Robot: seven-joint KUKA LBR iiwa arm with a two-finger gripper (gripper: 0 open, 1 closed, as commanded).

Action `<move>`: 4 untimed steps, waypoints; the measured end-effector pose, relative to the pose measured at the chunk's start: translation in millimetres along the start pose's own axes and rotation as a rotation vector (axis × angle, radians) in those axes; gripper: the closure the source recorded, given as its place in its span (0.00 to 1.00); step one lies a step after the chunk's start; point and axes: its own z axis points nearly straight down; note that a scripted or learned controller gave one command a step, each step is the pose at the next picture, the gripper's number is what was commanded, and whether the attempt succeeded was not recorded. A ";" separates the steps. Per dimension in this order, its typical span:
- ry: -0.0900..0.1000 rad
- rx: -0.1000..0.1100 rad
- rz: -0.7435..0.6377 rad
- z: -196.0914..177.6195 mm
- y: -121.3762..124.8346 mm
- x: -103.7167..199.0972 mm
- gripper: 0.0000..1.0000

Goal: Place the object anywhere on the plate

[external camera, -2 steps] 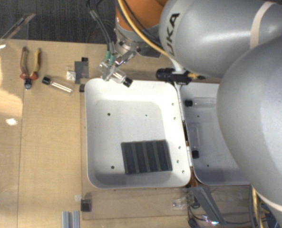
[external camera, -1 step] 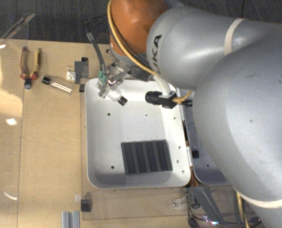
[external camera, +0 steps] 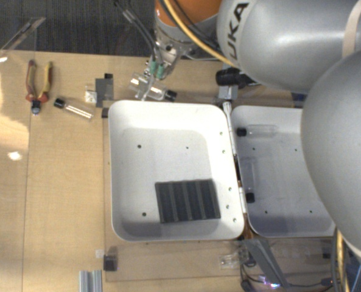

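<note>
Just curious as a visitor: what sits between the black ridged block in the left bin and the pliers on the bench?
In the camera view, the left bin's white wall and bare wooden bench lie between the black ridged block and the pliers.

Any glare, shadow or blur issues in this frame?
Camera view: bright glare on the bench at far left; the arm looms large and soft-edged; soft shadow falls across the near side of the left bin around the dark ridged block.
</note>
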 end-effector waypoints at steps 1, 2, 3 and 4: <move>0.004 0.002 -0.152 140.6 -7.1 17.6 1.00; 0.002 0.002 0.280 221.3 0.6 12.9 1.00; 0.000 -0.001 0.023 125.7 -0.1 8.9 1.00; -0.005 -0.008 0.021 112.8 2.1 8.3 1.00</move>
